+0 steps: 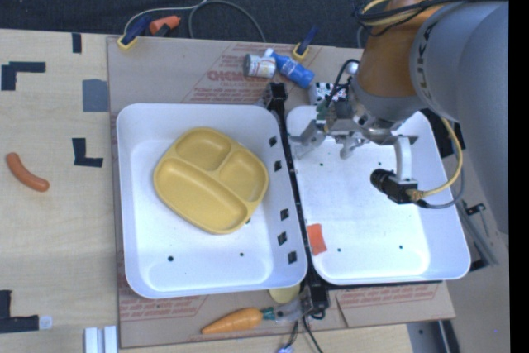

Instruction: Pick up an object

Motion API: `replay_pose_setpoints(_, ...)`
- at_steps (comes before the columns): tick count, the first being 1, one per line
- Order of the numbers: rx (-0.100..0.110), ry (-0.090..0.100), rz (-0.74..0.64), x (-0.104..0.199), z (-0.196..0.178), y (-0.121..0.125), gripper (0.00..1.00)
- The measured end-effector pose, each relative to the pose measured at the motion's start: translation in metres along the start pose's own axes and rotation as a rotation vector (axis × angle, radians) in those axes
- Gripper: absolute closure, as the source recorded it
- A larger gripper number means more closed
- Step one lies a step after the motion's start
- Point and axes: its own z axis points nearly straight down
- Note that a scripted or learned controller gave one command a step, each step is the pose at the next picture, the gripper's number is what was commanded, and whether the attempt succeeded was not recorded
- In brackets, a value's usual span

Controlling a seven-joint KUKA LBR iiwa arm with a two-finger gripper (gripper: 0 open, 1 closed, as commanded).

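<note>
One small orange-red block (316, 239) lies flat in the right bin (397, 260), well short of the gripper (331, 136), long axis pointing roughly toward it; gripper spread, grasping nothing.

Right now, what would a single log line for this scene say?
arm: over right white bin | gripper: near bin's upper left, nothing seen held | yellow divided plastic tray: in left white bin | pick: not done

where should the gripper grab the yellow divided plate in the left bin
Take the yellow divided plate by its outer rim at the lower right edge, coming from above on the right. It lies flat and too wide to span, so one of the jaws goes inside a compartment and the other outside the rim.
</note>
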Motion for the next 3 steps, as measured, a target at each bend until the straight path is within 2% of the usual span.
replay_pose_setpoints(1, -0.006, -0.004, 0.005, -0.110, 0.028, 0.062, 0.00)
replay_pose_setpoints(2, -0.002, -0.003, -0.001, -0.055, 0.102, 0.017, 0.00)
replay_pose_setpoints(3, -0.005, -0.002, -0.001, -0.060, 0.098, 0.071, 0.00)
